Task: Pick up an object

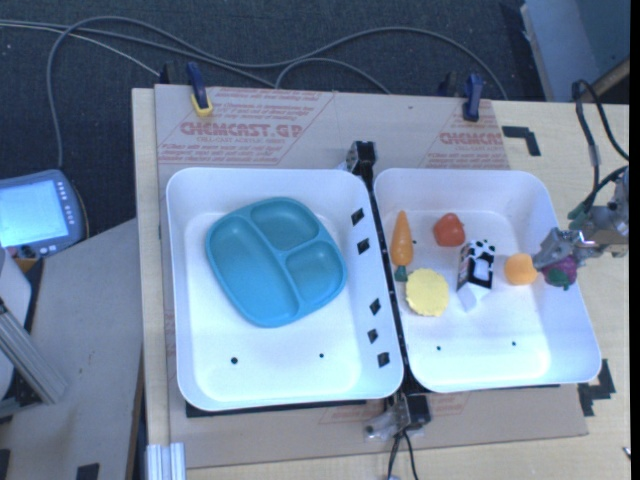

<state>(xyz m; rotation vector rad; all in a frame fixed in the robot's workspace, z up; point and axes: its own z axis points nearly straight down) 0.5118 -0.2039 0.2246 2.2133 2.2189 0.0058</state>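
My gripper (560, 260) reaches in from the right and hangs over the right rim of the right bin (500, 368). A small purple toy with a green bit (561, 272) sits between its grey fingers, above the rim. Just left of it an orange ball-like toy (519, 268) lies on the bin floor. Further left lie a black-and-white toy (478, 265), a red toy (449, 230), a yellow round toy (427, 292) and an orange carrot (401, 238).
The left bin (200, 368) holds a blue divided plate (276, 260). A black divider with clips (372, 258) runs between the bins. Cables hang at the right edge (600, 158), and a handheld screen (35, 213) lies at the far left.
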